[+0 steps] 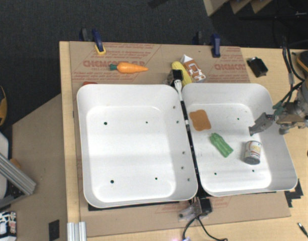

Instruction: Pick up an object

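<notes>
Three candidates lay loose in the right bin (pixel 274 182): a small can (pixel 252 152) on its side at about four o'clock, a green piece (pixel 221 145) just left of it, and a tan pad (pixel 200 120) toward ten o'clock. Your gripper (pixel 262 123) hung at the bin's three o'clock rim, above the can, likely staged for it; whether its fingers were parted I cannot tell. At twelve o'clock, a carrot (pixel 129 68) sat on the board, out of play.
</notes>
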`<action>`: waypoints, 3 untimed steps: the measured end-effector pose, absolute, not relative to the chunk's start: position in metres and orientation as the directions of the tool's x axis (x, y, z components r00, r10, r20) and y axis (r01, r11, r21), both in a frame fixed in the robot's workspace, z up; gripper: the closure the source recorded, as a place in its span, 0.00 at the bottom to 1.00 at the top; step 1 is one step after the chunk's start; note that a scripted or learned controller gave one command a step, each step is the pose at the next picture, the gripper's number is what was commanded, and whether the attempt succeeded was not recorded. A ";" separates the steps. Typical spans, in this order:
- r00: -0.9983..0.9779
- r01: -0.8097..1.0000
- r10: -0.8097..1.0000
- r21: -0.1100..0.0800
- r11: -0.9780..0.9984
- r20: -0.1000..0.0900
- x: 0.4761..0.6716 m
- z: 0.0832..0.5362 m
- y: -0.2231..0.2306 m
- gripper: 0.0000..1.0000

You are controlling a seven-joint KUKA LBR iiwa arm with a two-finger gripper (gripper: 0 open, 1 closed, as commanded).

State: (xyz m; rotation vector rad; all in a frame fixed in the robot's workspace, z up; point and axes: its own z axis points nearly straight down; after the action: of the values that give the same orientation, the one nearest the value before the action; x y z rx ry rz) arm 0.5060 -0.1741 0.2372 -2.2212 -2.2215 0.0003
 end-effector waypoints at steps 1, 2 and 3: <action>-0.003 1.000 1.000 0.020 0.004 -0.004 0.529 0.106 -0.131 0.00; -0.007 1.000 1.000 0.009 0.007 -0.001 0.616 0.086 -0.095 0.00; 0.000 1.000 1.000 0.006 0.000 -0.003 0.652 0.085 -0.134 0.00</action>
State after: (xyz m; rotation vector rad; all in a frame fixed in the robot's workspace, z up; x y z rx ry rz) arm 0.6517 -0.1337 0.0855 -2.2259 -2.2257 -0.0030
